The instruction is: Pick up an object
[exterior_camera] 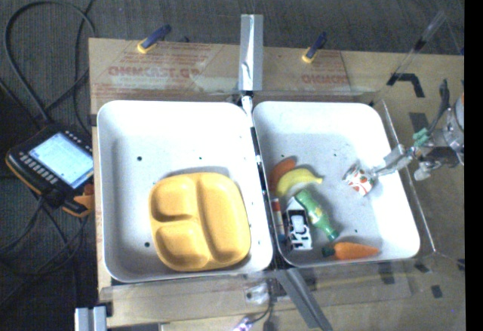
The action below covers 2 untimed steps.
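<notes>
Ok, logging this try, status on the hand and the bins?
Hand low in right bin, at a small red-and-white object; grip unclear. Banana, green bottle, carrot lie apart. Yellow tray in left bin.

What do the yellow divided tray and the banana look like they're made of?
Yellow divided tray: probably moulded plastic, given its smooth, evenly coloured, softly glossy compartments. Banana: likely a plastic toy, with uniform yellow and a slight sheen; too small to be sure.

Bench (219, 69): brown board surface, carrying two shallow white bins side by side, touching at centre. Left bin (121, 133), right bin (332, 122). Two clamps on the far edge: blue-yellow (153, 38) and (315, 47).
</notes>
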Each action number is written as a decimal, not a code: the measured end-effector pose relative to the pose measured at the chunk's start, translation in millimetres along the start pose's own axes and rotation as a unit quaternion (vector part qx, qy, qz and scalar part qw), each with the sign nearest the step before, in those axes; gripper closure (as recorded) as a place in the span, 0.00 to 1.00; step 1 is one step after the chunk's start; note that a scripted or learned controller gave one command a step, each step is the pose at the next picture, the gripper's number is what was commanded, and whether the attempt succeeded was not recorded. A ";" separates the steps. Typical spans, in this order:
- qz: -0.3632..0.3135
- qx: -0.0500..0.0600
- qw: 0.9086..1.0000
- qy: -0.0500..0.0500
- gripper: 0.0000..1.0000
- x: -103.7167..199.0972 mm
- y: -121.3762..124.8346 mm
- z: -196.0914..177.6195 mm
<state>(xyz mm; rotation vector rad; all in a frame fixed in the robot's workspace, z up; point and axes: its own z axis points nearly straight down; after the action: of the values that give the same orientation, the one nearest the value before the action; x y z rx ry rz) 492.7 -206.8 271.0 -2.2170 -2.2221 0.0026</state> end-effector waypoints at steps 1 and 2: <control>-0.069 -0.001 0.998 0.000 0.00 -7.4 51.6 109.6; -0.109 -0.003 0.994 0.002 0.00 -10.1 66.3 174.0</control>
<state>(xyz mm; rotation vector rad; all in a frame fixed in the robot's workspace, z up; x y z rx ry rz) 558.5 -216.5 96.8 -1.9629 -2.4522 -0.0085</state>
